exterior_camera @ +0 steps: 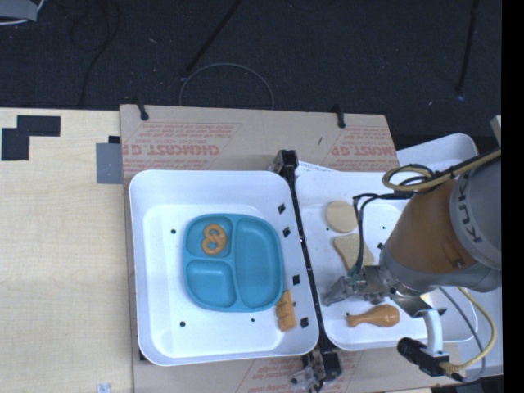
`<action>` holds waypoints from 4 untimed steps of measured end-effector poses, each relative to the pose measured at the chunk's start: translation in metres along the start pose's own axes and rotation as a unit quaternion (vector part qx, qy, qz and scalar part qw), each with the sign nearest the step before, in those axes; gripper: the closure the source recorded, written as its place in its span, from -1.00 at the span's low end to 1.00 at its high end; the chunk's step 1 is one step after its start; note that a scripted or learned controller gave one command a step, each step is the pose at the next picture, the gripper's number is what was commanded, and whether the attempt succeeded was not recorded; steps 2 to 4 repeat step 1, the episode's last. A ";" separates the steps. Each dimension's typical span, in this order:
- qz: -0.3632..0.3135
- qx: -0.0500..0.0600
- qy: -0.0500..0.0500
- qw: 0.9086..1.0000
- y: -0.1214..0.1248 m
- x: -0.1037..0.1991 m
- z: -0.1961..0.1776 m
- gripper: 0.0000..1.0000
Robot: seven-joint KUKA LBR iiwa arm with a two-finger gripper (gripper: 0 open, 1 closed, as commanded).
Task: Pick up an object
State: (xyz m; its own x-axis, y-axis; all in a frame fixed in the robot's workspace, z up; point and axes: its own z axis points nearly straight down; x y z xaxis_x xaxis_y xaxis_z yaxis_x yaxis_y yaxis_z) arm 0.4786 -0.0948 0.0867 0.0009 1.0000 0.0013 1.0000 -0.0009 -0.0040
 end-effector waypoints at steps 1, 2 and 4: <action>0.003 0.000 0.000 1.000 0.000 -0.001 -0.012 1.00; 0.003 0.000 0.000 1.000 0.000 -0.001 -0.012 1.00; 0.003 0.000 0.000 1.000 0.000 -0.001 -0.012 1.00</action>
